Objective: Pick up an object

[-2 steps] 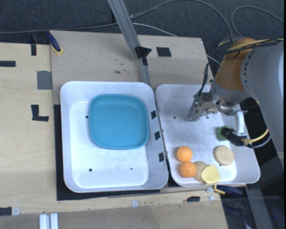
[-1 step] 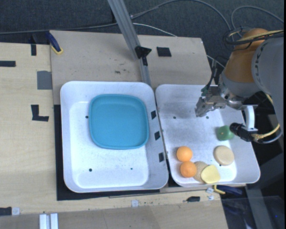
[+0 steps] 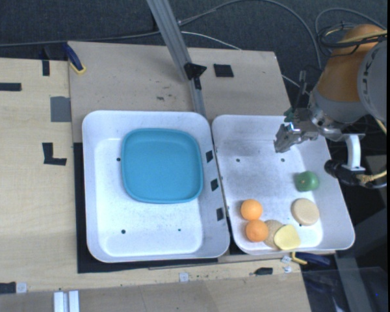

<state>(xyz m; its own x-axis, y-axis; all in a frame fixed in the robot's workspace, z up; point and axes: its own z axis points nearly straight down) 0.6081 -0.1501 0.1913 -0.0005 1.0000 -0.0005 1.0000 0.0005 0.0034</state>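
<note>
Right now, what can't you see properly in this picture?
- Gripper, camera view: too small and dark to tell how it is set.
- Tan piece: mostly covered by the yellow piece and an orange ball.
- Green object: too blurry to say what it is.
- Arm: cut off by the right edge.

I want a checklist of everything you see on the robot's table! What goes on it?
Surface: wooden bench with two white bins, left bin, right bin.
Job's things: in the right bin, green ball, two orange balls, yellow piece, beige piece.
Clutter: blue plate in the left bin.
Grippers: gripper above the right bin, holding nothing.
Cables: cables behind the bench.
Surroundings: dark floor.
</note>
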